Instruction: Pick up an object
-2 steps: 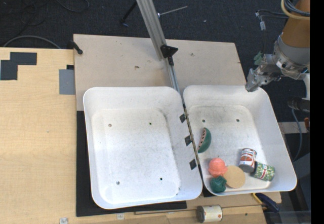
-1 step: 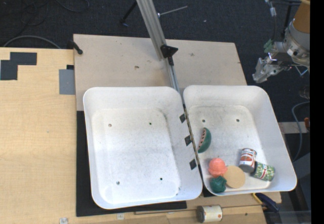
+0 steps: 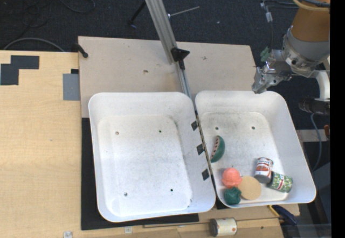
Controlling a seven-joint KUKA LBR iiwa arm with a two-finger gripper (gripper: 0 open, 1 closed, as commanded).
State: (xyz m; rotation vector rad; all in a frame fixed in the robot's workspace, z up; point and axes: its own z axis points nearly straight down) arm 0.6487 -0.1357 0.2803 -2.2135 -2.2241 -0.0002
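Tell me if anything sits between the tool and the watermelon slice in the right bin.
Nothing visible does. The tool hovers at the right bin's far rim, and only bare bin floor lies between it and the watermelon slice by the bin's left wall.

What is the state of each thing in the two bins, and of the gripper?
gripper: above the right bin's far rim, holding nothing visible.
watermelon slice: lying by the divider.
orange ball: resting, touching the green object.
green object: in the near corner.
tan disc: lying flat.
red can: tilted.
green can: on its side.
left bin: upright.
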